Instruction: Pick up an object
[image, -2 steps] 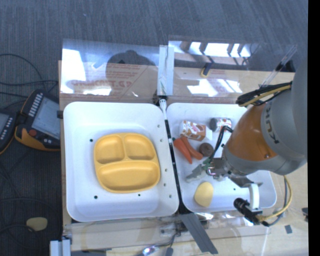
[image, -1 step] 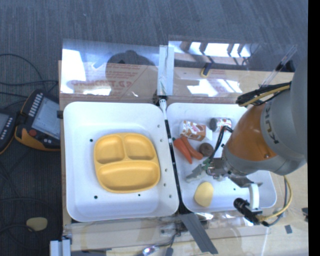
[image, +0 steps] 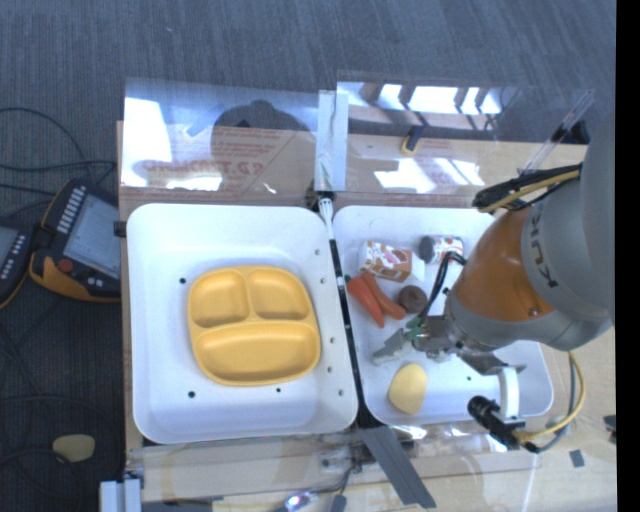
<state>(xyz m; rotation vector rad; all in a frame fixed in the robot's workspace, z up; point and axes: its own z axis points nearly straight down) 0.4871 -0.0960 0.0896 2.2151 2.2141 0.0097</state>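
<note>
Sitting in the left bin is a yellow divided plate, flat and roughly centred. Over in the right bin it's more crowded: two carrots lie near the left wall, a small snack packet above them, a brown round thing just beside the carrots, and a pale lemon near the front edge. The gripper hangs just above the lemon, right of the carrots; can't tell if the claw is spread or pinching anything.
</note>
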